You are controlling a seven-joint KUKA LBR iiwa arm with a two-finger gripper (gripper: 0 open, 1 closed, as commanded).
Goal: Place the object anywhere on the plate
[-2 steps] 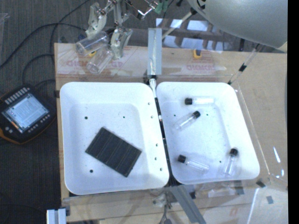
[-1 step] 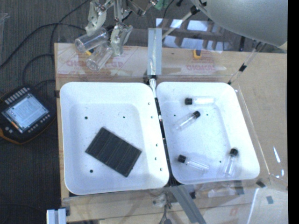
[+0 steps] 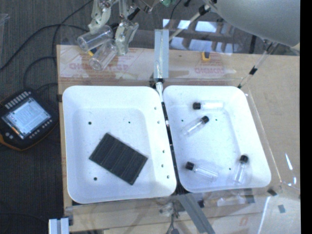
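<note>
Looking down, we found the tool above the tabletop, beyond the left bin, pinching a clear vial. We noted the dark ridged plate in that bin and four black-capped vials in the right bin.

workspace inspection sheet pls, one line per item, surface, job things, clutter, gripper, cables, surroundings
surface: wooden bench bearing a left bin and a right bin, side by side.
job's things: dark ridged plate flat in the left bin; four clear vials with black caps in the right bin.
clutter: nothing seen.
grippers: gripper above the bench's far left edge, a clear vial between its fingers.
cables: black cables on the floor to the left.
surroundings: handheld control pad on dark carpet, left of the bench.
</note>
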